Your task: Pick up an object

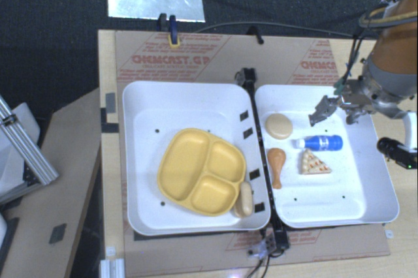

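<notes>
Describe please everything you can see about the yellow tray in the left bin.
The yellow tray is a shallow divided plate that looks like matte plastic, with rounded corners and three compartments: one large on the view's left and two smaller on the right. It lies flat, right side up and turned at a slant, on the floor of the left bin, toward its front right. Nothing lies in its compartments. A small beige bread-like piece rests against its front right corner.

One fixed camera looks slantwise down on both white bins (196,91) from above
</notes>
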### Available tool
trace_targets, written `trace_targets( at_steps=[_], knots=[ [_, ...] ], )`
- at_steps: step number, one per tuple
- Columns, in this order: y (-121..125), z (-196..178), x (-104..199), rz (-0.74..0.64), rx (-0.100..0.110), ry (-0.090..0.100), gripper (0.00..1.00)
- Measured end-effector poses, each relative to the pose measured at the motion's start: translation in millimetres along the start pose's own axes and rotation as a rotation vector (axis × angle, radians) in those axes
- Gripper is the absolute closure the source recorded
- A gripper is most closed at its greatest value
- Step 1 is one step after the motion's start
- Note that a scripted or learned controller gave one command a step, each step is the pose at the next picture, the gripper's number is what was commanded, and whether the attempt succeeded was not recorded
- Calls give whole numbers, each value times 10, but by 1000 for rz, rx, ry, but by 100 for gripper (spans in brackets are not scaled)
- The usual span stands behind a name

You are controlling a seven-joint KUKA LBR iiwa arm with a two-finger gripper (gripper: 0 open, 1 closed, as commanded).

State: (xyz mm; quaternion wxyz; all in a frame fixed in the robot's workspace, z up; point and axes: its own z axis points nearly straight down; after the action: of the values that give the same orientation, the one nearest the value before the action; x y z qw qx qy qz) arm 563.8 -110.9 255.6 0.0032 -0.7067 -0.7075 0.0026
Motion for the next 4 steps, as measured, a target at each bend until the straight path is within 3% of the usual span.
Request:
trace_targets(
  at_steps=[1,2,4],
  knots=[
    [19,-52,1,-2,-10,-1,0],
    [34,573,-28,0,-5,0,0],
    [94,1618,21,-2,-15,-2,0]
  ],
)
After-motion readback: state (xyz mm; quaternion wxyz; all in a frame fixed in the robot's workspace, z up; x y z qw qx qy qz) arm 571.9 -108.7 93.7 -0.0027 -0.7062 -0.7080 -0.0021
